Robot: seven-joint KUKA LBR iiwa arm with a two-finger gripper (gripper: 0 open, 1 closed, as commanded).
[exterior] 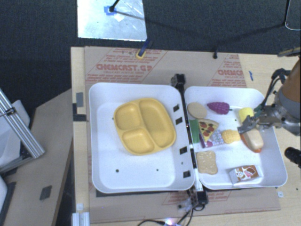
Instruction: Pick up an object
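Bread roll (254,141) in the right bin (277,173) lies just near of our gripper (248,124), almost under its tips, long axis slanting far-left to near-right; we cannot tell whether they are parted or clenched.

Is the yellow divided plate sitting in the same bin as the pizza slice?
No, the yellow divided plate lies in the left bin; the pizza slice is in the right bin.

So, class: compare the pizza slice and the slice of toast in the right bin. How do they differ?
The pizza slice is a multicoloured wedge with red and yellow toppings; the toast is plain tan with a rounded, squarish outline. The pizza slice lies mid-bin beside the divider; the toast lies nearer the front edge. Both are flat toy foods lying in the right bin.
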